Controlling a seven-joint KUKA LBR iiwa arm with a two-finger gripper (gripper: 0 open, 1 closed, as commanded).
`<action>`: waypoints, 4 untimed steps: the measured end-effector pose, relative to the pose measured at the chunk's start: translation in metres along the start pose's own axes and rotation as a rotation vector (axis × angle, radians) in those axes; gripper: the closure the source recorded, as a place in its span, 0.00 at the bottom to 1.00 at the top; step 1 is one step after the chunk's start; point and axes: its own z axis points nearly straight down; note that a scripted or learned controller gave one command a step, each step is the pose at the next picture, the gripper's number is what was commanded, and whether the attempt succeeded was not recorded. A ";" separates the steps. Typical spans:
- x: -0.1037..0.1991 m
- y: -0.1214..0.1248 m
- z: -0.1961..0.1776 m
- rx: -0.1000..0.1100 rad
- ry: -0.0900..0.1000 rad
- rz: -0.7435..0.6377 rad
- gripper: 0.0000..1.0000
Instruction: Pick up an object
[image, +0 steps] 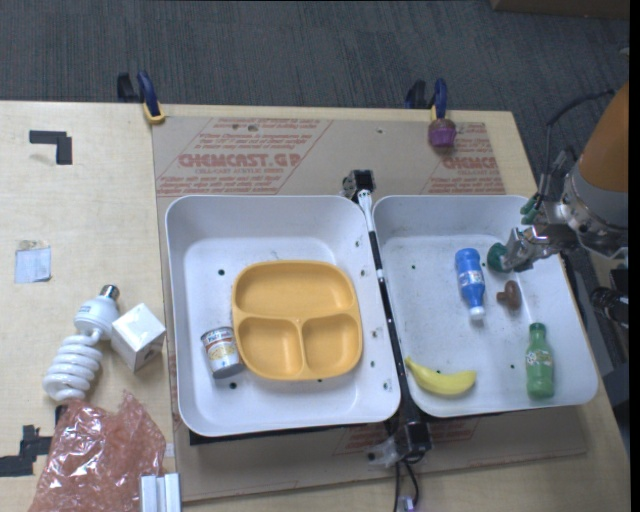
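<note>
Two shallow white bins side by side on the bench. In the right bin: a blue bottle lying near the middle, cap toward the near edge; a small brown object just to its right; a green bottle by the right wall toward the near right corner; a banana along the near edge, left of centre. Claw over the right bin's far right part, beside the right wall, with a dark green rounded thing right at its tip; cannot tell whether held or merely touched, nor how wide the claw stands. Blue bottle just left of the claw, brown object just below it, both apart from the tip. Open floor in the right bin's far left corner and between banana and green bottle. In the left bin: a yellow divided tray at centre, a small can touching its left edge. On the bench's left side, outside the bins: a spiral light bulb, a white cube, crumpled pink wrap.
</note>
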 end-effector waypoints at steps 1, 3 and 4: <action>-0.063 0.054 0.139 -0.001 -0.001 0.002 0.00; -0.013 -0.084 0.139 0.000 0.001 0.003 0.00; -0.014 -0.083 0.129 -0.002 0.000 0.005 1.00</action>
